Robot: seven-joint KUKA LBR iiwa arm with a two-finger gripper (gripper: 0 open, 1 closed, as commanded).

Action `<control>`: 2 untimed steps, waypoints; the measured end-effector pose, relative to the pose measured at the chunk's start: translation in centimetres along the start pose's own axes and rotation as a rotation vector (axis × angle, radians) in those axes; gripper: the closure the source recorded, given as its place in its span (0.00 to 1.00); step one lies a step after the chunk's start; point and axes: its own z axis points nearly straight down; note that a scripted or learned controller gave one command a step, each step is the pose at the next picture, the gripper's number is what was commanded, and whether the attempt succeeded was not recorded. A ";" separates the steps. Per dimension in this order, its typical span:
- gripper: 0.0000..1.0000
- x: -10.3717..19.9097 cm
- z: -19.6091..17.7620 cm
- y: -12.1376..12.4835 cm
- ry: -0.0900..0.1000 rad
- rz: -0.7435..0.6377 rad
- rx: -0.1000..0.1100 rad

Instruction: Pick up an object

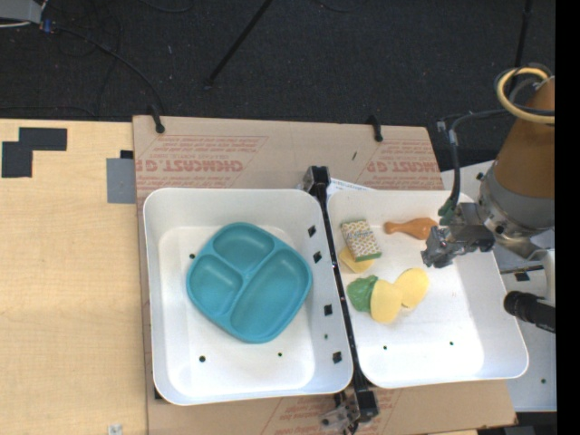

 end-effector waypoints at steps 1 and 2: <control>1.00 4.2 1.5 0.7 0.000 0.001 0.001; 1.00 9.8 1.4 1.0 -0.001 0.000 0.000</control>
